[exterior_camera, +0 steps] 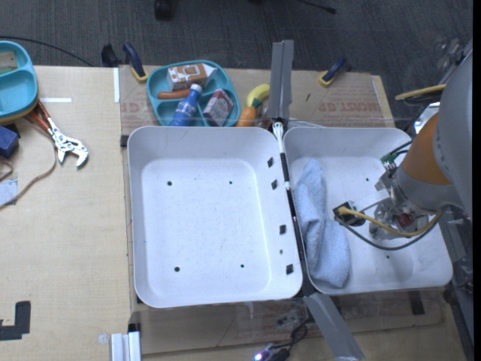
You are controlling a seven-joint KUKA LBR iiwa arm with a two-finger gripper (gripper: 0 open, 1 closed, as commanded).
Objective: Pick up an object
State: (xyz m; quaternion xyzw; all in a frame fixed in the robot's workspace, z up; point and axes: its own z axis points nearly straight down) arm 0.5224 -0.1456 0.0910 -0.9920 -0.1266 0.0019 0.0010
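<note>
A pale blue-grey cloth (322, 228) lies lengthwise along the left side of the right bin (353, 145), stretching from near the far wall to the front edge. My gripper (387, 222) hangs low over the middle-right of that bin, just right of the cloth, with the grey arm and its orange band (425, 160) rising behind it to the right. Nothing is visible between the fingers; they are hidden among the wrist parts and cable.
The left bin (150, 224) sits beside it across a grey divider. Behind the bins stands a teal tray (161, 89) with a bottle, box and packet, plus a yellow toy (258, 95). A wrench (66, 147) lies on the bench to the left.
</note>
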